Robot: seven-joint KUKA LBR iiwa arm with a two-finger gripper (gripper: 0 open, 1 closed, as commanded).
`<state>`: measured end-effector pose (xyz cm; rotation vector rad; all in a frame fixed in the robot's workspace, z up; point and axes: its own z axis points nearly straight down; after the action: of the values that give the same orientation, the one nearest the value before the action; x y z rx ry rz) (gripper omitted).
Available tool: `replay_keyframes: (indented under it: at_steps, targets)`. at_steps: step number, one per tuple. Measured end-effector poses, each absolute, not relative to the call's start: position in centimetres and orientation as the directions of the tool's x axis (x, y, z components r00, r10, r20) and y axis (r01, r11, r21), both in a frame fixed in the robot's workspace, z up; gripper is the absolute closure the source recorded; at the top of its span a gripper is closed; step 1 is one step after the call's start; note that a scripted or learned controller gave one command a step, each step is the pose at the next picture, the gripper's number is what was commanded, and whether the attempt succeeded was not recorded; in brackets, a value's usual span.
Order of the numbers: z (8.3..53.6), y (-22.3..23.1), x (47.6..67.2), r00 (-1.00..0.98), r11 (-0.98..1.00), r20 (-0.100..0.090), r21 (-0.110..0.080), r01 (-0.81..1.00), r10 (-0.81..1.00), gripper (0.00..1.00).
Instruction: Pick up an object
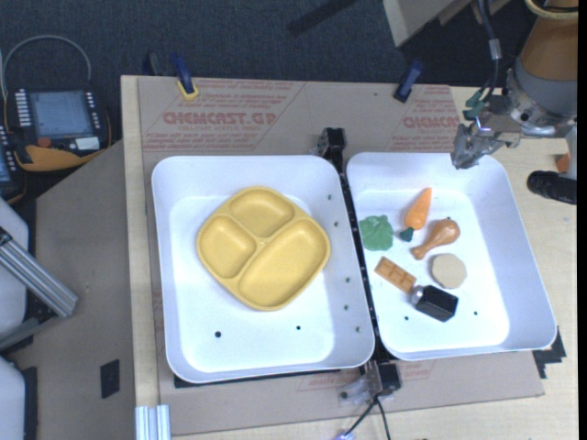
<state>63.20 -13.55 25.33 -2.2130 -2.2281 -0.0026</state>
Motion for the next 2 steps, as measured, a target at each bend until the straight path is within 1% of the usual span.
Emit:
replay_keyframes:
  at_steps: [1, 2]
  targets:
    - [25.9, -8.2, 62.8, -0.006, 0.006, 0.003, -0.001, 1.000, 1.000, 1.00]
    - [24.0, -2.5, 62.1, -0.006, 0.006, 0.003, -0.004, 1.000, 1.000, 1.00]
